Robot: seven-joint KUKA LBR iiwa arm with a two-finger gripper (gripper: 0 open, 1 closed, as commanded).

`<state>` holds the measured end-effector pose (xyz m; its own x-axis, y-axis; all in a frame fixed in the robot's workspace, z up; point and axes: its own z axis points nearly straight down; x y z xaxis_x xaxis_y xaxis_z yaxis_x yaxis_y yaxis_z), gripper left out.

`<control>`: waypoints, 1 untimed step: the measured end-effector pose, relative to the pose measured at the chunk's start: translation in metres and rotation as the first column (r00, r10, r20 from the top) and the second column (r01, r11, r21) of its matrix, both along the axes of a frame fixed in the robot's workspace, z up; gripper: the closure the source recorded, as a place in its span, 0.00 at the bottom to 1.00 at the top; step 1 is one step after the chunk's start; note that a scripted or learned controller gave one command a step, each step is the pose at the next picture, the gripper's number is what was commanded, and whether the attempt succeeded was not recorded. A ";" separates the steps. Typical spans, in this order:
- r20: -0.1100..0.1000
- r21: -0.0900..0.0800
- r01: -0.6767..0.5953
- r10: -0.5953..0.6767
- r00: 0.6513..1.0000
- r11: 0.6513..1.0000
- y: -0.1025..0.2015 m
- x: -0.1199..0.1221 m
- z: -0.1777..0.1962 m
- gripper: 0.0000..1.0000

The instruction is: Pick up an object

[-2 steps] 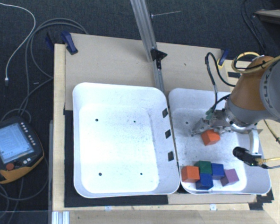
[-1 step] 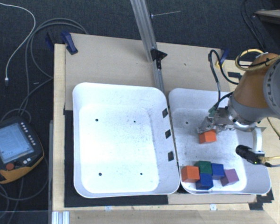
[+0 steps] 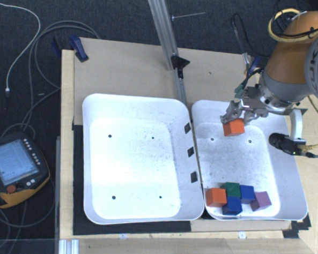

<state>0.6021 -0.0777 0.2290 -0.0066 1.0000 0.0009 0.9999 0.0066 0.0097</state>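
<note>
The jaws (image 3: 235, 119) are gripping an orange block (image 3: 234, 127), hanging just beneath them above the right bin (image 3: 285, 174). The pick is looking essentially done; other blocks (image 3: 238, 198) are lying well below.

Bright, even overhead light; white bins (image 3: 130, 159) glare slightly, shadows soft, focus mildly grainy.

High slanted view over both bins (image 3: 93, 146)

Wooden bench (image 3: 130, 68) bears two white bins: left bin (image 3: 96, 106), right bin (image 3: 285, 174), side by side.
</note>
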 end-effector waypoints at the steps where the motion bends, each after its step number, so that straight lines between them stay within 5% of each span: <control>1: -0.008 0.002 -0.003 0.003 1.000 1.000 0.099 0.048 -0.031 1.00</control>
